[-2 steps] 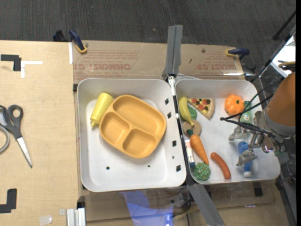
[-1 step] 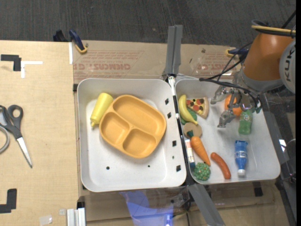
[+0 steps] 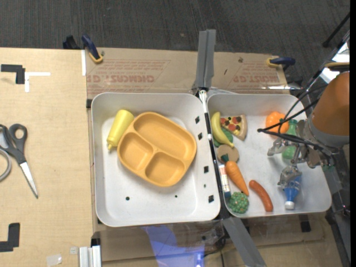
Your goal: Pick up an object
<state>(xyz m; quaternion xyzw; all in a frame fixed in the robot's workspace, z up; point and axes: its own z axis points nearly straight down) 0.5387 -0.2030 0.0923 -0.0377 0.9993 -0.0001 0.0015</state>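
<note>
The gripper (image 3: 285, 161) hangs over the right bin (image 3: 253, 107) near its right edge, fingers spread, just above a blue bottle (image 3: 291, 191) at the near right corner.

We see a robotics lab bench (image 3: 44, 193) of pale board, with two white bins (image 3: 103, 204) clamped over cardboard (image 3: 144, 77). Left of the bins lie scissors (image 3: 19, 149) and black tape marks (image 3: 14, 71); behind them is dark carpet (image 3: 139, 10).
</note>
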